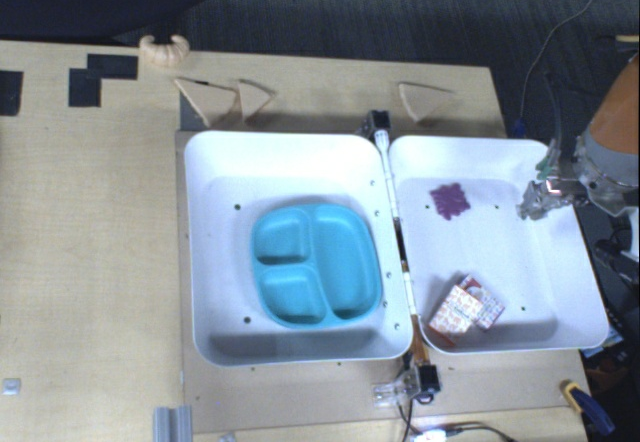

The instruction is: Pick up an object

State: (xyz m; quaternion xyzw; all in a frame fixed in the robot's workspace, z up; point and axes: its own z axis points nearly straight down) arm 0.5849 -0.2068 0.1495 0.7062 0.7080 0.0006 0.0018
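A small purple object (450, 199) lies in the back part of the right bin (560, 330). A red-and-white patterned packet (466, 309) rests near that bin's front left corner. A blue divided plate (316, 262) sits in the middle of the left bin (215, 230). My gripper (540, 196) hangs over the right bin's right rim, well to the right of the purple object and behind the packet. Nothing shows between its fingers.
A black-and-white bar (392, 205) runs along the seam between the two bins. Cables and a connector (420, 385) lie at the bench's front edge. Folded paper wedges (225, 95) sit behind the bins, and a cable (560, 20) trails at the back right.
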